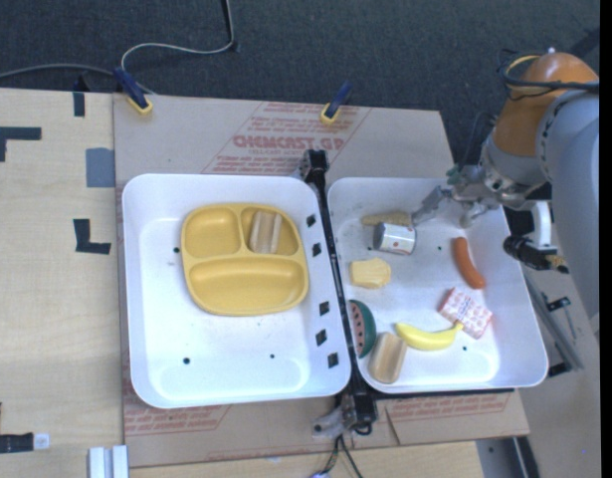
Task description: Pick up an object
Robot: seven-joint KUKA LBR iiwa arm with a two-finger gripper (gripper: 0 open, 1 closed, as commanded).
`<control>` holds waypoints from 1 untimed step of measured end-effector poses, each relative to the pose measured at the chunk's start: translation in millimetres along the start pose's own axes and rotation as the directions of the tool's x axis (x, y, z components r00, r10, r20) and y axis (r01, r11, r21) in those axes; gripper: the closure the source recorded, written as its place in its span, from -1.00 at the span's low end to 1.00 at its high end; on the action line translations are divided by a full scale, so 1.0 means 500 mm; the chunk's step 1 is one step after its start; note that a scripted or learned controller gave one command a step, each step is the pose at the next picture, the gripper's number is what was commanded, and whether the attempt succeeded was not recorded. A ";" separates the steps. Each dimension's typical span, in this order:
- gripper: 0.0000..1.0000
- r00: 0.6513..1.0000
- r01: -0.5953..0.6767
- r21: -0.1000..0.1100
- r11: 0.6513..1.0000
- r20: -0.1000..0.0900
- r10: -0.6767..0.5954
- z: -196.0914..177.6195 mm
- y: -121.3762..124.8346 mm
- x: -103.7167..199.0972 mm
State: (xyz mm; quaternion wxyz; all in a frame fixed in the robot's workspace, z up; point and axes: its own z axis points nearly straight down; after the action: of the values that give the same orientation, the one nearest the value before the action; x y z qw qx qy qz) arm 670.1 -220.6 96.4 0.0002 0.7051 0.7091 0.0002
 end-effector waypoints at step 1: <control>-1.00 1.000 -0.004 -0.002 1.000 0.003 0.004 0.020 -0.001 0.076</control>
State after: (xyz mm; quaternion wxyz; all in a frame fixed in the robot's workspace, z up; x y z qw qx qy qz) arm 669.3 -182.5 86.2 0.0017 0.7064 0.7078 0.0000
